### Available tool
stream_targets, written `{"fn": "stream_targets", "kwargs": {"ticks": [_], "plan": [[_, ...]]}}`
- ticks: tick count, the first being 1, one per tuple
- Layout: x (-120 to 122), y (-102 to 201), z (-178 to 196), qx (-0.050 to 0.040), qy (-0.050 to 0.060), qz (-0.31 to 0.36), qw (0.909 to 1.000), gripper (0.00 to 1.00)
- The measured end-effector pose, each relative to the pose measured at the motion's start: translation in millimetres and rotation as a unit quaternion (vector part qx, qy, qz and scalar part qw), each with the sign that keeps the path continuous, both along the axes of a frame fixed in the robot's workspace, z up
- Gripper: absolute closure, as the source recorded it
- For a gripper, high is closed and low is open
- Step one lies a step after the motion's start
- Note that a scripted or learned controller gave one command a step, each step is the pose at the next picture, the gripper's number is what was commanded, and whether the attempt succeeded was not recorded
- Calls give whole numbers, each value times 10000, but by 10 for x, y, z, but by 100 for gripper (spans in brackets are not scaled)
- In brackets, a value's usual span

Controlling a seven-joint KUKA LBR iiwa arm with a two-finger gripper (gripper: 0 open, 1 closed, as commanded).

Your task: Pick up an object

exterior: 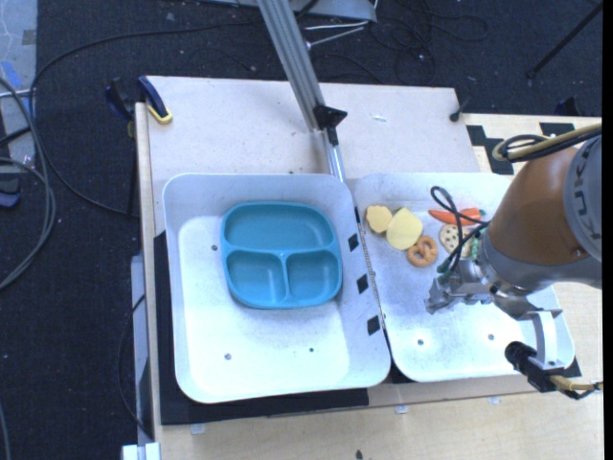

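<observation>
Left bin (192, 257): white and shallow, sitting on the bench, touching the right bin along its right edge.
Tray (283, 254): blue, three compartments, lying flat in the far half of the left bin.
Pole (292, 51): grey metal, slanting down from the far side to the seam between the bins.
Right bin (421, 353): white, and here is where the action is, food pieces bunched at its far side.
Yellow pieces (395, 224): two of them, touching each other, far-left in the right bin.
Pretzel (421, 251): brown, just near of the yellow pieces.
Carrot (457, 216): orange, right of the yellow pieces, partly under a black cable loop.
Gripper (448, 290): down over the right bin's middle, near and right of the pretzel; open or closed, I cannot tell from this angle.
Arm (541, 214): orange band, coming in from the right.
</observation>
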State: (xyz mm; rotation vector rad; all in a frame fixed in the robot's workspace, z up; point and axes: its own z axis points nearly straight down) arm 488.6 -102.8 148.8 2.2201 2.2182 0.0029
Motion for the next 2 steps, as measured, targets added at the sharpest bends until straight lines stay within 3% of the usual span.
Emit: {"fn": "stream_targets", "kwargs": {"ticks": [2], "plan": [[-5,-153,1184,-7,-20,16,10000,100]]}}
